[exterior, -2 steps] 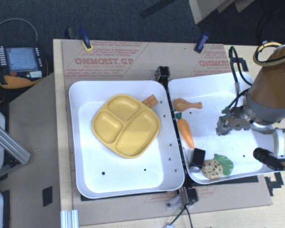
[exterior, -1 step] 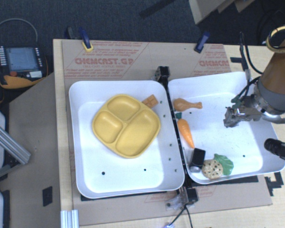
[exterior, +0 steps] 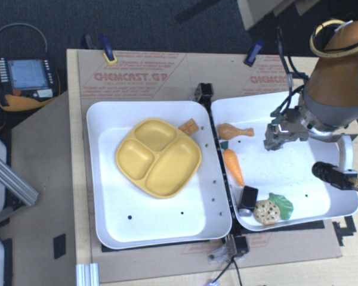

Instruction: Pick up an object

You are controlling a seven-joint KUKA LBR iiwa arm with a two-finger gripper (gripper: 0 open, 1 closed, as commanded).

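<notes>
tool (exterior: pixel 279 139) hovers over right bin (exterior: pixel 293 179), near the chicken drumstick (exterior: pixel 235 131).

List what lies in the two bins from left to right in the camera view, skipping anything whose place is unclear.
Yellow divided plate → carrot → black block → cookie → green leaf. The drumstick is left out, since it spans the carrot's stretch.
</notes>
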